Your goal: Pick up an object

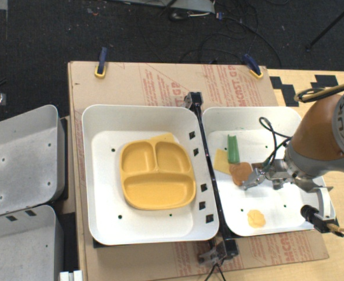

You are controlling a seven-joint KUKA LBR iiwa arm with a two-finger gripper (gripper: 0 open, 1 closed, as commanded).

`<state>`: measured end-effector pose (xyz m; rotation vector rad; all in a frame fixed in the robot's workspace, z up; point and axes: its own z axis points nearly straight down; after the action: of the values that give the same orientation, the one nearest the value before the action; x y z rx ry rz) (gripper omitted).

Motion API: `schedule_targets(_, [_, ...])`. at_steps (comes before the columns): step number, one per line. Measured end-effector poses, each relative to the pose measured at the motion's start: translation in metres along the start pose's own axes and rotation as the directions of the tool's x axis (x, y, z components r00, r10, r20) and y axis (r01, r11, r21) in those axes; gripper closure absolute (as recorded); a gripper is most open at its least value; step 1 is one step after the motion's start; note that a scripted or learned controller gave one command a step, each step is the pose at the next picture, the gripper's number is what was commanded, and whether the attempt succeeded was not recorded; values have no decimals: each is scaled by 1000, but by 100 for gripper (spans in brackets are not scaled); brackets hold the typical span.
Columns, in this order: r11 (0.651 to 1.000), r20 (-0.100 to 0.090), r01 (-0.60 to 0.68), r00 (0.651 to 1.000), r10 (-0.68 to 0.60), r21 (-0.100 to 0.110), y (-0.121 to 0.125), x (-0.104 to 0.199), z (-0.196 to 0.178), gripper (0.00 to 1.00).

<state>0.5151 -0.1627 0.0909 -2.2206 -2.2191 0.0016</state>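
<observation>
Leftmost on my feed, well apart from the left bin (96, 174), sat a pair of white panels (20, 157), tilted and lying off the cardboard bench top (160, 81). Inside the left bin lay a yellow divided tray (158, 175), flat, its two small compartments toward the far side and its one long compartment toward me. A black divider strip (206, 168) ran between that bin and the right bin (289, 119), the two touching along it. Taking the right bin as my landmark from there on: near its left wall lay a pale yellow flat piece (221, 161), with a green stick (233, 148) just beside it toward the far side, its lower end overlapping the yellow piece. An orange-brown rounded object (240, 172) rested just right of the yellow piece, near the bin's middle. Closer to the near rim lay a small yellow lump (255, 218), apart from the others. The gripper (255, 178) was down inside the bin, its metal tips touching the right side of the orange-brown object; whether they were spread or clenched, or actually had it between them, I could not tell. The arm (321, 136) came in over the bin's right rim.
</observation>
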Motion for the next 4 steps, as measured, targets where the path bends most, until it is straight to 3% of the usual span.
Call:
schedule_targets(1, [1000, 1, -2, 1000, 2, -2, 0, 0, -11, 100])
schedule_targets(3, [1000, 2, 3, 1000, -3, -5, -4, 8, -107, 100])
schedule_targets(4, [1000, 3, 4, 1000, -4, -7, 5, 12, -164, 100])
